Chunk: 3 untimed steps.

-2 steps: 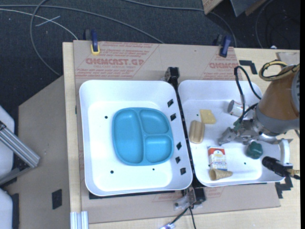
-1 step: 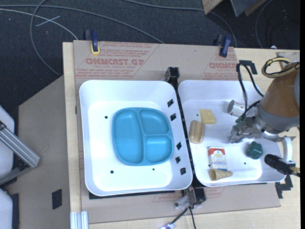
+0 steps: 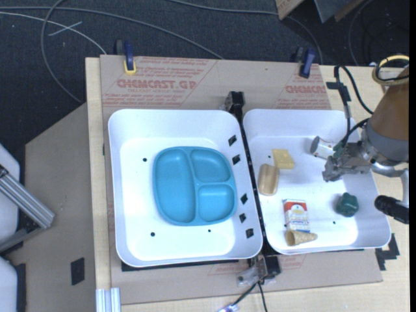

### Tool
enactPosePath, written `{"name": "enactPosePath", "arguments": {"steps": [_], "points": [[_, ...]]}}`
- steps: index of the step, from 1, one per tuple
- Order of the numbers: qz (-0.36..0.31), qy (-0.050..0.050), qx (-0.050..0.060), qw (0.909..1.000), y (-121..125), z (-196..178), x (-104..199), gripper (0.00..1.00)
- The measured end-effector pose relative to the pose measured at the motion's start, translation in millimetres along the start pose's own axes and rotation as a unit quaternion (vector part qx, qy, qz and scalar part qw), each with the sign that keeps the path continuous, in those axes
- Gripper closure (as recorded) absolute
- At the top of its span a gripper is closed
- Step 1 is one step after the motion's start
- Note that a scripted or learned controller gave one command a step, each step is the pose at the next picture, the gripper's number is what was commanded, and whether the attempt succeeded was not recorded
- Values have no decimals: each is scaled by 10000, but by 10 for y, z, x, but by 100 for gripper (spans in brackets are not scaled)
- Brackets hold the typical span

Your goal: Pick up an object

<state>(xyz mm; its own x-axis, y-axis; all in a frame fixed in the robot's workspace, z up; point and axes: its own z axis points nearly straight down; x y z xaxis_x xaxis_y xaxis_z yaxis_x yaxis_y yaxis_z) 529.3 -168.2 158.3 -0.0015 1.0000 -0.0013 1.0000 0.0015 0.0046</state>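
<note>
Your pincer (image 3: 335,168) hangs over the right bin (image 3: 325,121), low in its right half, and from this slanted view you cannot tell how wide it stands or whether anything is caught in it; nothing is seen in its grasp, so treat the pick as not yet made. The likeliest trouble, judging from the layout, is a miss: the nearest candidate, the dark green lump (image 3: 347,204), sits just below and to the right of the pincer, close to the bin's right wall, so a descent from here could land beside it or knock it against the rim. It looks small, rounded and slightly irregular, the sort of shape that may roll or squirt out if squeezed off centre. The other candidates lie further left and well apart from the pincer: a pale yellow block (image 3: 283,158) near the bin's middle, a tan cylinder (image 3: 268,179) just below-left of it beside the divider, and a small red-and-white carton (image 3: 296,214) lying flat with a tan wedge (image 3: 301,237) touching its lower end. That pair could snag together if you go for either. The left bin (image 3: 130,142) holds a blue divided plate (image 3: 194,185), flat and wide, a poor fit for a two-finger grasp.
</note>
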Motion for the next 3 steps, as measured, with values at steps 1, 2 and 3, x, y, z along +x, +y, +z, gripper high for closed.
{"name": "enactPosePath", "arguments": {"steps": [1, 2, 3], "points": [[-1, -1, -5, 10000, 15, -458, -1, 100], [-6, 9, 16, 10000, 181, -391, 490, 100], [-21, 16, 20, 10000, 320, -344, 1012, 100]]}}
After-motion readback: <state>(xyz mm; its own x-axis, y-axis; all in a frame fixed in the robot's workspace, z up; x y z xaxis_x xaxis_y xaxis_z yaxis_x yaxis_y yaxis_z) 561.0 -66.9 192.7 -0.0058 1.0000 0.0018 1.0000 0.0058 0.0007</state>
